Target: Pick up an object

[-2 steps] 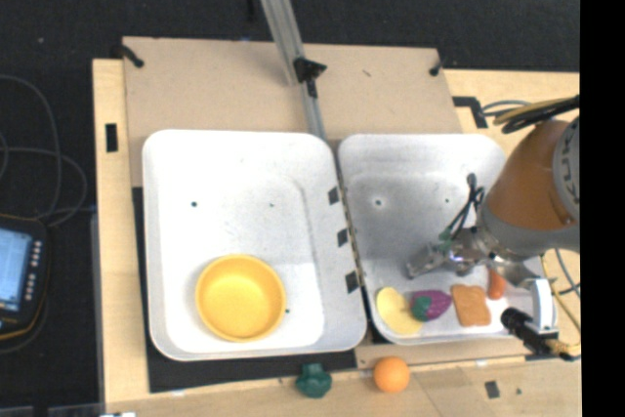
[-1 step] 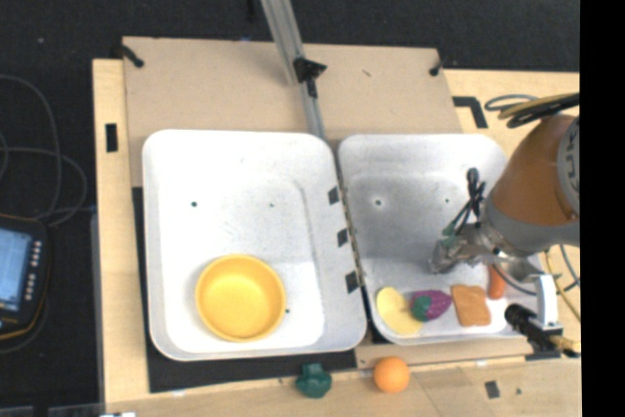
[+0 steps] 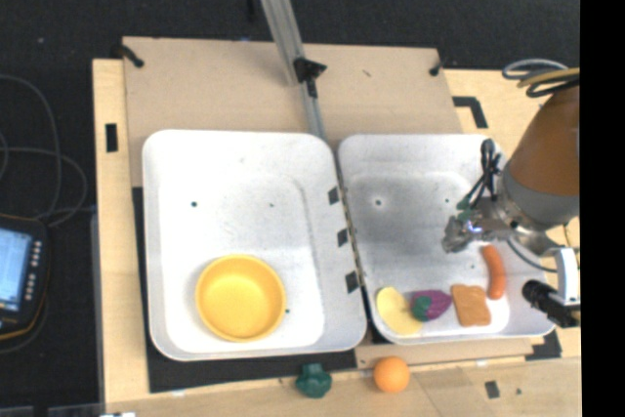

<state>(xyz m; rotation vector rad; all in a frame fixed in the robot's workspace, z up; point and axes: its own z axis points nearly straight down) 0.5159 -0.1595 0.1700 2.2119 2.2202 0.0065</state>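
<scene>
The right bin (image 3: 400,181) holds several small items along its near edge: a pale yellow piece (image 3: 393,310), a purple and green toy (image 3: 428,305), an orange block (image 3: 472,305) and an orange-red sausage-shaped piece (image 3: 494,271). My gripper (image 3: 459,236) hangs over the right side of this bin, just left of the sausage-shaped piece and above the orange block. Nothing shows between its fingers. A yellow bowl (image 3: 240,297) sits in the near part of the left bin (image 3: 234,181).
An orange ball (image 3: 391,374) and a green toy (image 3: 313,381) lie on the bench in front of the bins. A grey metal pole (image 3: 278,5) slants up from between the bins' far edge. A tablet-like screen (image 3: 15,273) sits at far left.
</scene>
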